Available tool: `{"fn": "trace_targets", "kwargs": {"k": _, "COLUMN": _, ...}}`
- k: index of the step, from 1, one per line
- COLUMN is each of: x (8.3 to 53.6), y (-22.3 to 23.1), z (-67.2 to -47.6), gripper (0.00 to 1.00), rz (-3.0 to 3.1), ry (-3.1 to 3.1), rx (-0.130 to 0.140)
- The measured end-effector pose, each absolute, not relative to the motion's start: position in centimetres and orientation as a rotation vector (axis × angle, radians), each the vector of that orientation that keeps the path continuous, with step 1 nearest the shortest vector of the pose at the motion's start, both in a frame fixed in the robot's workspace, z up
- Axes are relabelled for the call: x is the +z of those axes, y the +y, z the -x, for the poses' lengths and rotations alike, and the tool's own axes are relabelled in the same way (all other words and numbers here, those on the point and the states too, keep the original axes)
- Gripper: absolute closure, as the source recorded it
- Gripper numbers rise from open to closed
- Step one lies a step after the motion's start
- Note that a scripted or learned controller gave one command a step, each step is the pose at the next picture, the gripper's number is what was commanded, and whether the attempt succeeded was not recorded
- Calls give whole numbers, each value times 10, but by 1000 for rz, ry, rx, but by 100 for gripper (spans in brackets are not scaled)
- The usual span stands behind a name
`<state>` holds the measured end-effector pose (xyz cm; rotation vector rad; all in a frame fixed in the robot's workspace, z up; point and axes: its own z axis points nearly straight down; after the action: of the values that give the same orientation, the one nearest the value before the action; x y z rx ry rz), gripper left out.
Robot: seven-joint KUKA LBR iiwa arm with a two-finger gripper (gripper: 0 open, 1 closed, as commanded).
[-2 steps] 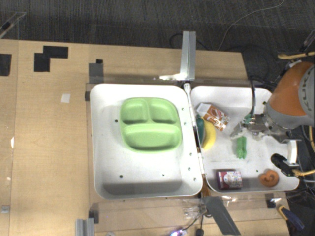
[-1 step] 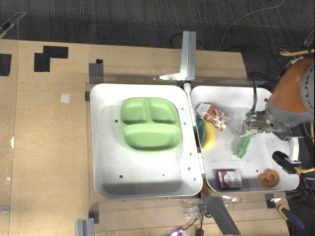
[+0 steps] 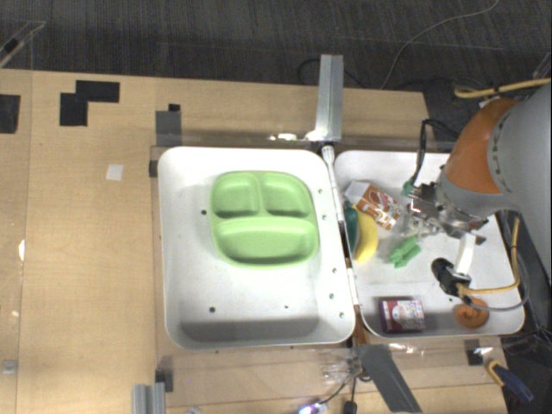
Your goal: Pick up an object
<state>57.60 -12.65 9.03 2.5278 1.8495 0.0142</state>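
Observation:
My gripper (image 3: 420, 222) hangs low over the middle of the right bin (image 3: 496, 257), reaching in from the right. Just below and left of it lies a small green object (image 3: 403, 253). A red and white snack packet (image 3: 378, 205) lies to its left, touching a yellow object (image 3: 367, 240) with a dark green piece (image 3: 351, 222) along the bin's left wall. A dark purple box (image 3: 402, 314) lies near the front wall and an orange ball (image 3: 471, 316) sits in the front right corner. Nothing shows between the gripper's tips.
The left bin (image 3: 185, 231) holds a light green divided plate (image 3: 263, 216) at its middle. A metal post (image 3: 330, 97) stands behind the seam between the bins. Wooden bench surface extends to the left.

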Motion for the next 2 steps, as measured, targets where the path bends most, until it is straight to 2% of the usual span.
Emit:
{"fn": "trace_targets", "kwargs": {"k": 1, "x": 91, "y": -129, "z": -576, "gripper": 0, "rz": -2528, "ry": 1844, "rx": 13}}
{"fn": "trace_targets", "kwargs": {"k": 2, "x": 170, "y": -112, "z": -583, "gripper": 0, "rz": -2372, "ry": 2054, "rx": 5}}
